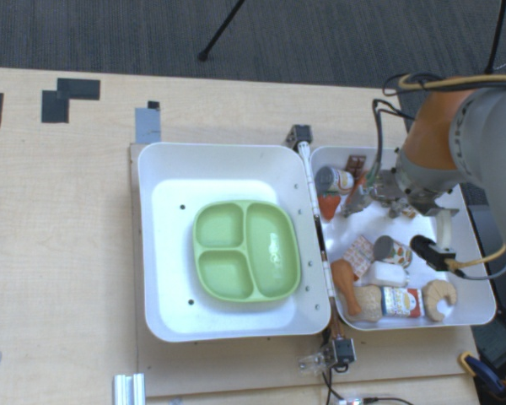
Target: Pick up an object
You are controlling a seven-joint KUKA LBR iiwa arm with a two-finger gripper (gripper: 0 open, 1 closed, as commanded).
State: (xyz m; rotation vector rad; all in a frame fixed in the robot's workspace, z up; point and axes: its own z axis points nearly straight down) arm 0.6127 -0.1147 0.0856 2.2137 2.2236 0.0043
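Lying lengthwise up-down near the right bin's [481, 315] left wall, orange sausage [344, 282]; claw state unclear

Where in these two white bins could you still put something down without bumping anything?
Left white bin: bare floor rings the green three-compartment plastic plate, widest along its left. Right white bin: crowded with toy food along the bottom and left; little bare floor near the gripper.

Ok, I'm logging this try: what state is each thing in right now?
green divided plate: upright in the left bin, nothing in its compartments
right bin: crowded with small food items
croissant: lying in the right bin's near corner
arm: reaching over the right bin
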